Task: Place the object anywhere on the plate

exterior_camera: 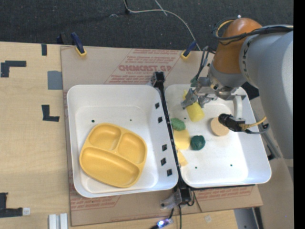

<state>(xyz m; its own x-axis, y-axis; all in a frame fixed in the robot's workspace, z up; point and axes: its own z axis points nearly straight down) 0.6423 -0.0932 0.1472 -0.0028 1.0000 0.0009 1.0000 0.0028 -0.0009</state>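
Note:
A yellow divided plate (113, 154) lies in the left bin (76, 104). My gripper (196, 100) is low over the back left part of the right bin (238, 171), open, its fingers spread just above a yellow lump (195, 112). The lump rests on the bin floor, partly hidden by the fingers. Nothing is lifted.
Near the lump in the right bin lie a small green piece (177, 124), a pale yellow block (181, 140), a dark green ball (198, 142), a tan disc (219, 127) and a yellow scrap (182, 159). A black divider (163, 128) runs between the bins.

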